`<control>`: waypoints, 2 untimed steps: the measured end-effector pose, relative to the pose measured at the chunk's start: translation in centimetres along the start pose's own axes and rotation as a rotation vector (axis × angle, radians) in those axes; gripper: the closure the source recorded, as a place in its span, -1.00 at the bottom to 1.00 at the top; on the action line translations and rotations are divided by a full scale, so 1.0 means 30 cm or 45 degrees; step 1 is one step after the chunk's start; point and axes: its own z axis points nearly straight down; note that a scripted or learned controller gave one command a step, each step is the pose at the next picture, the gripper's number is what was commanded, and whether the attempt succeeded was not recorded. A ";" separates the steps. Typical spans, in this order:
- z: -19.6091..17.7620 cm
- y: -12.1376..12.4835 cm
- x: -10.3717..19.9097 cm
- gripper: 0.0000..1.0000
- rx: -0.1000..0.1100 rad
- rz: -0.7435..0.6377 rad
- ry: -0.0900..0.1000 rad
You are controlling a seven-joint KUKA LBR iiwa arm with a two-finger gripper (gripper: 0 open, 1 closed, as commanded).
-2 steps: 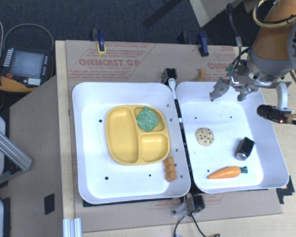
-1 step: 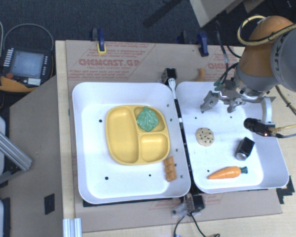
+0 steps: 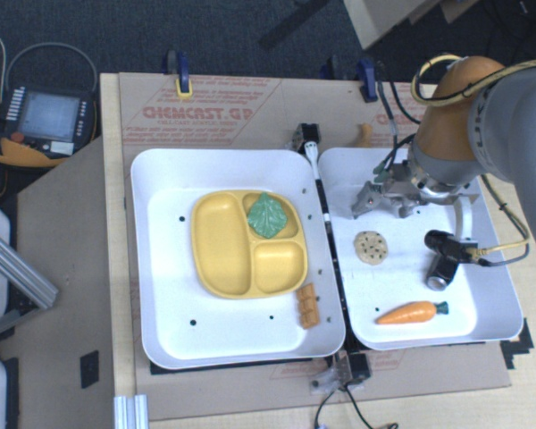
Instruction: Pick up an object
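Overhead, the grey arm [image 3: 509,119] with its orange band [image 3: 447,123] reached in from the right over the far half of the shallow white right-hand bin [image 3: 362,298]. Its metal two-finger gripper [image 3: 384,202] hung near that bin's left wall. Whether the pincer was released or clenched could not be told from this slant, and nothing was seen held in it.

The things there to be picked lay apart from it. A round, pale speckled cookie [image 3: 370,248] sat on the bin floor just nearer the camera than the gripper, not touching it. An orange toy carrot with a green stub [image 3: 409,312] lay on its side close to the near rim, its tip pointing left.

In the shallow white left-hand bin [image 3: 161,239] rested a yellow plastic plate with three compartments [image 3: 216,239]. A green leafy piece [image 3: 268,214] lay in its upper right compartment. A small brown ridged block [image 3: 307,305] lay on the bin floor just beside the plate's lower right corner.
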 end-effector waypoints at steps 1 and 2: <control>-0.046 0.005 -0.001 1.00 -0.008 0.001 -0.002; -0.254 0.018 0.015 1.00 -0.016 -0.002 -0.004</control>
